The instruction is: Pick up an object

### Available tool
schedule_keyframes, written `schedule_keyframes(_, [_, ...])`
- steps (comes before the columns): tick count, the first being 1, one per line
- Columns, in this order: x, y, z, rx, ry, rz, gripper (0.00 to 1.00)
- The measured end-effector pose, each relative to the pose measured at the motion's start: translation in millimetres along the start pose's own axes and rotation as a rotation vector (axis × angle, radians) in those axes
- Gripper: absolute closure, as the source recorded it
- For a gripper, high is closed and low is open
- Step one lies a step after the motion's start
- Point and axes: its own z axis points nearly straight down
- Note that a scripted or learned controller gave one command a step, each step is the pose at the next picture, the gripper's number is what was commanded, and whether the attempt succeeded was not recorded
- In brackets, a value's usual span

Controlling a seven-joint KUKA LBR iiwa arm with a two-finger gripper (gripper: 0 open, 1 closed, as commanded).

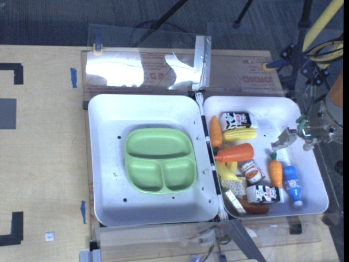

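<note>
Over the right bin [272, 109], the gripper [284, 139] hangs, its state impossible to tell.
Just below it lies a small carrot [276, 172]; a straight, centred descent looks best.

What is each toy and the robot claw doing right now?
claw: above the right bin, nothing seen in it
green tray: flat in the left bin, nothing on it
blue bottle: lying down in the right bin
cow carton: lying near the bin's top
small carrot: lying beside the blue bottle
big carrot: lying across the pile
</note>
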Motion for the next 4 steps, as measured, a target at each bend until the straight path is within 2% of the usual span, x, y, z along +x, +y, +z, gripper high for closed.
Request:
schedule_keyframes(1, [-30, -21, 117, -0.003, 0.000, -0.066, 0.00])
schedule_keyframes(2, [-31, -21, 108, -0.003, -0.002, -0.061, 1.00])
schedule_keyframes(3, [42, -30, 100, -0.019, -0.009, 0.238, 1.00])
schedule_keyframes(4, [83, -12, 2, -0.002, -0.003, 0.088, 1.00])
